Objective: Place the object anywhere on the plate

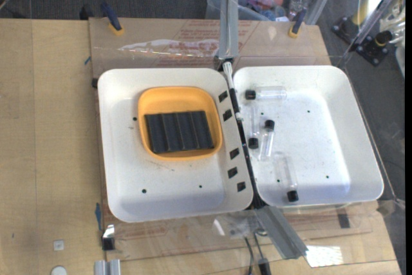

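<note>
I am aiming for the clear vials (265, 132) lying in the bin right of the orange plate (179, 98), my gripper's state untellable; being round and slick, they risk rolling away.

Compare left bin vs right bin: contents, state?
The left bin holds an orange plate with a dark ridged block lying on it; the right bin holds several clear vials with black caps, loose on its floor. The left bin's load sits together near the centre; the right bin's vials are scattered along its left half. Both are shallow, white, rounded-corner bins, side by side.
</note>
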Controlling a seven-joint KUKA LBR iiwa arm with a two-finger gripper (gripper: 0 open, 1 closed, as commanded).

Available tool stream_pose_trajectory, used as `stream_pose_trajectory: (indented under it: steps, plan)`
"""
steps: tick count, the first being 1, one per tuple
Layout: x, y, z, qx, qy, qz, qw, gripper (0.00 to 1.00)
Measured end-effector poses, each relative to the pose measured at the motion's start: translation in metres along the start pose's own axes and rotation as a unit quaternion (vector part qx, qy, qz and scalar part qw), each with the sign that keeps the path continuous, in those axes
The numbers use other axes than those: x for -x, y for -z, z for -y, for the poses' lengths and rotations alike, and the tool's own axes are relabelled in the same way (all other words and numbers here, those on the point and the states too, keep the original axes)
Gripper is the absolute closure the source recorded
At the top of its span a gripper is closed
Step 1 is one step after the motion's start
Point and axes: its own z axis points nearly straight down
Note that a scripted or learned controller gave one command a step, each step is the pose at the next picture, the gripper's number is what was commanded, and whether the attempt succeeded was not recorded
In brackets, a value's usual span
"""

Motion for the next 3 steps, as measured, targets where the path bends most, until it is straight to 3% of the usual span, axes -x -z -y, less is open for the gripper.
stream_pose_trajectory:
  steps: [1,2,3]
  plan:
    - [-0.0001,0.0007,-0.0001,0.0,0.131,0.001,0.9914,1.0]
    - [0.0001,0.0001,-0.0003,0.001,0.325,0.001,0.9457,1.0]
    - [0.0002,-0.0002,-0.0005,0.001,0.444,0.001,0.8959,1.0]
